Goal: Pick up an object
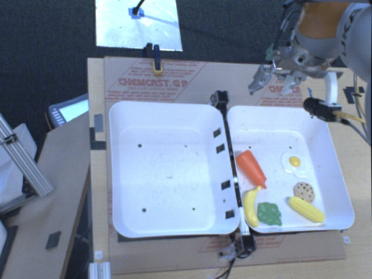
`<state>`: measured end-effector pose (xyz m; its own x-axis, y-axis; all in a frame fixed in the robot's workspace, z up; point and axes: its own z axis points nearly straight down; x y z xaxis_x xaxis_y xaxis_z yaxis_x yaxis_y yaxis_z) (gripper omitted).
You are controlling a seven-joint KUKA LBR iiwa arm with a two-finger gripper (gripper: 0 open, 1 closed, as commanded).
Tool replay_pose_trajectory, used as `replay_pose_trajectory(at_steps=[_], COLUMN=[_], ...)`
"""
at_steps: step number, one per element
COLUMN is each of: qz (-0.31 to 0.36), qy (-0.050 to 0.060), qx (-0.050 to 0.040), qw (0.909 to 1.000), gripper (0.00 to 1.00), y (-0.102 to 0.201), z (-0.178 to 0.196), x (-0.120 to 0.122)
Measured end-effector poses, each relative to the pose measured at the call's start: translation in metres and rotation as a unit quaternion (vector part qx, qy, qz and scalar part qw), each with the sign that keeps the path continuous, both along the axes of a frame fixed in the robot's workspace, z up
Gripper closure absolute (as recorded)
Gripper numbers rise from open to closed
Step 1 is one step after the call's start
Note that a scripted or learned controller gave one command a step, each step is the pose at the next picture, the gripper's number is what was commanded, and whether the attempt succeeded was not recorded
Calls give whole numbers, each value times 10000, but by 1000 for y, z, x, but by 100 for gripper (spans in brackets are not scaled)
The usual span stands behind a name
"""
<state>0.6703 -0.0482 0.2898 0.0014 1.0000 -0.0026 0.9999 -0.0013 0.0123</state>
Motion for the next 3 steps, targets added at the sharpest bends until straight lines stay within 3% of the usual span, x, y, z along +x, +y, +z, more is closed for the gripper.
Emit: replay_pose_trajectory(at_steps=[1, 2, 3], qz=[23, 40, 34], qy=[-31, 47, 34], qx=[-5, 16, 6], qw=[10000, 10000, 10000], gripper=[0, 0, 0], y=[-29, 26, 43], z=[227, 246, 246], x=[-2, -41, -1])
